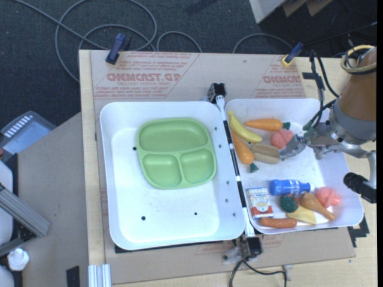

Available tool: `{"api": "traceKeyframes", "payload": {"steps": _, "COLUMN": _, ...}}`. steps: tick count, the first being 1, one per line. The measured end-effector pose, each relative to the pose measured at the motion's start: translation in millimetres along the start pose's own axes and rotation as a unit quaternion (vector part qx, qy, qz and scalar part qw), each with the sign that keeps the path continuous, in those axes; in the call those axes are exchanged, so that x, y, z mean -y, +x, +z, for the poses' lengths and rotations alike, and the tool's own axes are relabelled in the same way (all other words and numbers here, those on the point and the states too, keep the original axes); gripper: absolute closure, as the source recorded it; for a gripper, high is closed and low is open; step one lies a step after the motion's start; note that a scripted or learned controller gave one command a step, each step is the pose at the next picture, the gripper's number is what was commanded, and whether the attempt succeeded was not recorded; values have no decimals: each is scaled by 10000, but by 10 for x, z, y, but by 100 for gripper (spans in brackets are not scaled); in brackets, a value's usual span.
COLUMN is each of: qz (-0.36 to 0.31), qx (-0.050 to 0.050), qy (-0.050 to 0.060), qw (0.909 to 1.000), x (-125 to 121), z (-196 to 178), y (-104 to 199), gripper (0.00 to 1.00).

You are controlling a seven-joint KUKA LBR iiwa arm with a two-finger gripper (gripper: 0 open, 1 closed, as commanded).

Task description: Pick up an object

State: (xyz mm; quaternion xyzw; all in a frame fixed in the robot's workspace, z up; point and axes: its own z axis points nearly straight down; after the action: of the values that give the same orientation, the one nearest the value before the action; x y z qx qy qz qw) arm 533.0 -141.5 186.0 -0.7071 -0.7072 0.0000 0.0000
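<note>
Looking down on the surface [179, 70] from above, 2 white bins sit side by side: the left bin [119, 172] carries a green 3-compartment plate [176, 151], lying flat in its upper middle. Over in the right bin [323, 178], it's a crowd of toy food. There's a yellow banana [244, 129] up by the left wall, an orange carrot [263, 124] just above it, and another orange piece [242, 150] slanting down beside the banana. A pinkish-red piece [280, 139] sits right under the carrot's tip, with a tan roll-like piece [265, 153] just below. The arm [359, 100] comes in from the right, and the hand [294, 147] is down low in the bin, its tip right beside that pinkish-red piece and the tan one; whether its fingers are spread or closed, I cannot tell, and nothing is visibly caught between them. Lower down, a blue bottle [289, 187] lies on its side, a small carton [259, 201] near it, a dark green piece [289, 204] beside that, then a pink piece [328, 196] and an orange cone shape [316, 205] at the right, and a red-orange sausage shape [278, 223] along the bottom rim.
</note>
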Motion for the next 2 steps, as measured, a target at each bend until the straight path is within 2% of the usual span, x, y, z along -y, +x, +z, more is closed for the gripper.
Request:
{"api": "traceKeyframes", "payload": {"steps": 1, "qz": 3, "qx": -1, "qy": 3, "qw": 10000, "x": 273, "z": 1017, "y": 377, "gripper": 0}}
{"api": "traceKeyframes", "payload": {"steps": 2, "qz": 4, "qx": -2, "qy": 3, "qw": 10000, "x": 541, "z": 1016, "y": 417, "gripper": 0}}
